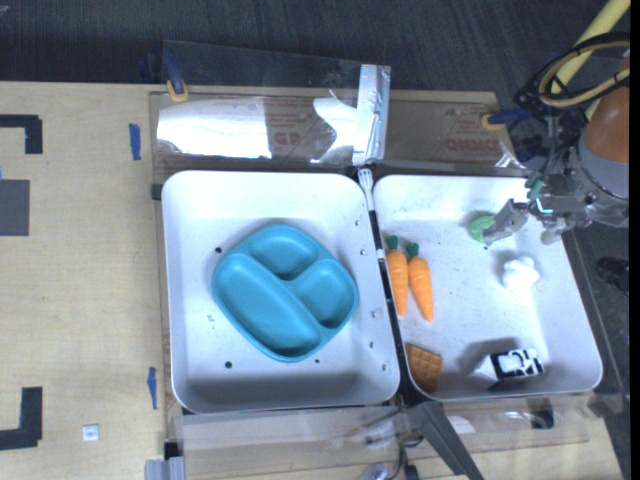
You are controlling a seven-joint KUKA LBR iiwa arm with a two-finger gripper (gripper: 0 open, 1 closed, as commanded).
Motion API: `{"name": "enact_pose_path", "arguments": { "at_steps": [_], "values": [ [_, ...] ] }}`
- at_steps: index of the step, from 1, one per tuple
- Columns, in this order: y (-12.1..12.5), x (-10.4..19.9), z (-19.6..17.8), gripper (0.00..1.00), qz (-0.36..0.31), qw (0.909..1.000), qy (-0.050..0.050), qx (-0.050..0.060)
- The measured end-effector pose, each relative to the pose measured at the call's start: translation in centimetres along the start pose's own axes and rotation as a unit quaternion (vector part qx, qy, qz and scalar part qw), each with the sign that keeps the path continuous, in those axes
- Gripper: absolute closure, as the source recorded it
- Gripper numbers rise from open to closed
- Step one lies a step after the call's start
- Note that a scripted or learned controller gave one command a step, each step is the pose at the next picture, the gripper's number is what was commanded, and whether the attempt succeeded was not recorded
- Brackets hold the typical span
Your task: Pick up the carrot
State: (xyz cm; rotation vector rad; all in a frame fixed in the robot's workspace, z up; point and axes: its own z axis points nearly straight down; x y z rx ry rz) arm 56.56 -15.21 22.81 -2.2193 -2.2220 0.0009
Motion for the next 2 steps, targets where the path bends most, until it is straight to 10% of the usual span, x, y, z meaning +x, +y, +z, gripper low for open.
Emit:
{"name": "enact_pose_path", "arguments": {
  "at_steps": [1, 2],
  "values": [
    [-2.4, 5.8, 7.3, 0.0, -0.106, 0.9944, 0.001, 0.002],
    [-1.0, 5.5, 14.1, 0.0, -0.076, 0.9971, -0.001, -0.004]
  ]
}}
